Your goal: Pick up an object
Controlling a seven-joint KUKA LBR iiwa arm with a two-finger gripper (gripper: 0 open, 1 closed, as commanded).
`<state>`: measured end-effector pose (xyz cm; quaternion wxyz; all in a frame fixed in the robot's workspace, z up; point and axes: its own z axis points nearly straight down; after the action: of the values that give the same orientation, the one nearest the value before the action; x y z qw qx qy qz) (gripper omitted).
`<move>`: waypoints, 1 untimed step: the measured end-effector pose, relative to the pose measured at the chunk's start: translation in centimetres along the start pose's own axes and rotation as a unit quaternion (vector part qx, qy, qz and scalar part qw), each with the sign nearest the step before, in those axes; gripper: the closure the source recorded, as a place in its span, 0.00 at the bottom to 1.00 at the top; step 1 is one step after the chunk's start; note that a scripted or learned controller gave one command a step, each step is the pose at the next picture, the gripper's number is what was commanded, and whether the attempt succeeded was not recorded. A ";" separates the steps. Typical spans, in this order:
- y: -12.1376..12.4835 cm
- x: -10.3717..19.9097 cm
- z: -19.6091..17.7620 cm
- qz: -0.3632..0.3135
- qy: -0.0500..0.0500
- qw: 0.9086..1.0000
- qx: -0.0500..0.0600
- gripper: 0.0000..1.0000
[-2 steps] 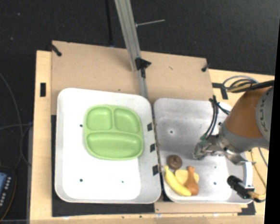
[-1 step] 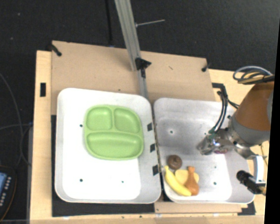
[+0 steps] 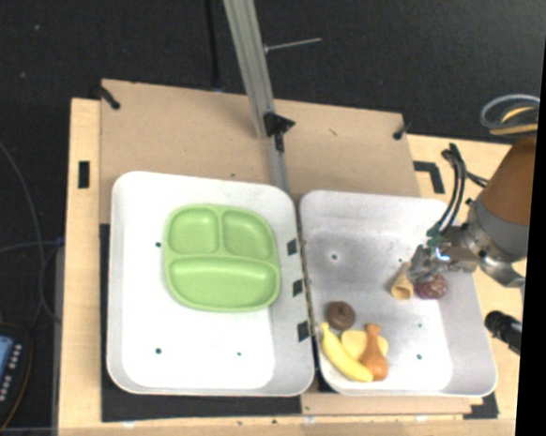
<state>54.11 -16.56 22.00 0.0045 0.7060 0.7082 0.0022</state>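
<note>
Camera view: jaws (image 3: pixel 426 265) — grip unclear, perhaps touching — over tan cone (image 3: pixel 401 288) and purple lump (image 3: pixel 431 288).

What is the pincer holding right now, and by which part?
Cannot be told. The pincer is low in the right bin, right at a tan piece and a purple item, but a grip on either isn't visible.

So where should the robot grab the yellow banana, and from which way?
Probably around the middle of the banana, coming straight down from above. It lies flat in the right bin, long and thin, so the pincer could close across its narrow width. The middle is safer than its right end, which touches the orange toy drumstick, and the bin's front wall crowds a low approach.
</note>
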 end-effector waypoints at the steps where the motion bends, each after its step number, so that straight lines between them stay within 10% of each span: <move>1: 0.2 -0.2 -4.5 0.000 0.000 1.000 0.001 1.00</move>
<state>54.28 -16.72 26.54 0.0037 0.7060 0.7082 0.0017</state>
